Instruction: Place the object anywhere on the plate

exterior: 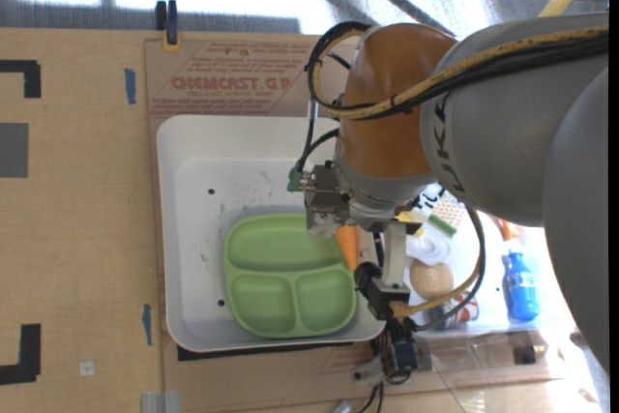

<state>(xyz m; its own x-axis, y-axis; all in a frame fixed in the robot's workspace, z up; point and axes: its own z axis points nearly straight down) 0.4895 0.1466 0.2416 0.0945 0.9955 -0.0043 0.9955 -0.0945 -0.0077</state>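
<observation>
This looks like a robotics lab or test cell rather than a home. A grey industrial arm (503, 111) with loose cables reaches over a bench covered in brown sheet material (77, 208), marked with black corner brackets (21, 79) and bits of blue tape (130, 86). A clamp (169, 22) pins a printed board (232, 77) at the back, and shallow white bins (189, 169) sit on it like a fixed rig.
</observation>
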